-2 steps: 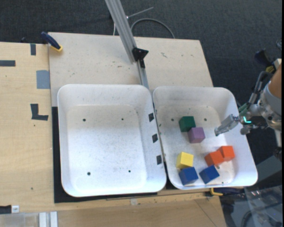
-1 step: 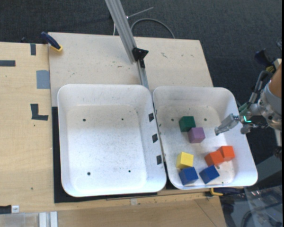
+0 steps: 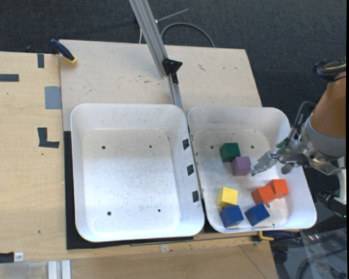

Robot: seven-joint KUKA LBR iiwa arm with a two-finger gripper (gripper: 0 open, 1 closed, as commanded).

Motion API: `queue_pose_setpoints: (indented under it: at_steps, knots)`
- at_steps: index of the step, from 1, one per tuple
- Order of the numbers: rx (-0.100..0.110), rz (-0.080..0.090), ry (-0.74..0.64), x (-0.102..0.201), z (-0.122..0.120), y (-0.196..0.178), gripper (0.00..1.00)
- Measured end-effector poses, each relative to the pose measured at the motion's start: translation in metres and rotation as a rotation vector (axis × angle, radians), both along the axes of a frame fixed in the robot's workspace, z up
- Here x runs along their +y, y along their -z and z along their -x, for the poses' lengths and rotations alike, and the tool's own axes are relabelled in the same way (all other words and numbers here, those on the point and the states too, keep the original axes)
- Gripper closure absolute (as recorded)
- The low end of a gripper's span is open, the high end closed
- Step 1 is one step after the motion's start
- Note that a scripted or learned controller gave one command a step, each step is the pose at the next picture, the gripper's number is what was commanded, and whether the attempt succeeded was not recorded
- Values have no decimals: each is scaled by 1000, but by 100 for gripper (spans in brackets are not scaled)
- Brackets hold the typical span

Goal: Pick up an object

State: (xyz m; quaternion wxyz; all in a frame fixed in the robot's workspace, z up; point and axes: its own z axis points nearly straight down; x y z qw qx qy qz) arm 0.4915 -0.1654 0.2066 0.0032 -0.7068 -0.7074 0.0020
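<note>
Camera view: the pale wooden table carries two shallow white plastic bins side by side. The left bin has a speckled floor. The right bin holds all the small foam-like cubes. A dark green cube sits toward the middle of that bin, with a purple cube touching its lower right corner. Lower down, a yellow cube rests just above a blue cube; a second blue cube lies just beside the first. Two orange cubes sit together near the bin's right wall, just above the second blue cube.

The grey arm with its orange band reaches in from the right over the bin's right rim. The claw points left, its tip near the purple cube's right side and above the orange cubes. Nothing is seen between its fingers; whether they are spread or closed cannot be told.

A metal rail runs diagonally down to the gap between the bins.
</note>
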Motion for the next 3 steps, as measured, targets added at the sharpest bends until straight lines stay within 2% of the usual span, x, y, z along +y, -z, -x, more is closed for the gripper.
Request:
queue_pose_setpoints:
  at_steps: [1, 2, 3]
  knots:
    - [1, 0, 1, -3, 3, 64, 0]
    - [-8, 4, 1, -3, 3, 116, 0]
    - [-5, 1, 0, -2, 3, 105, 100]
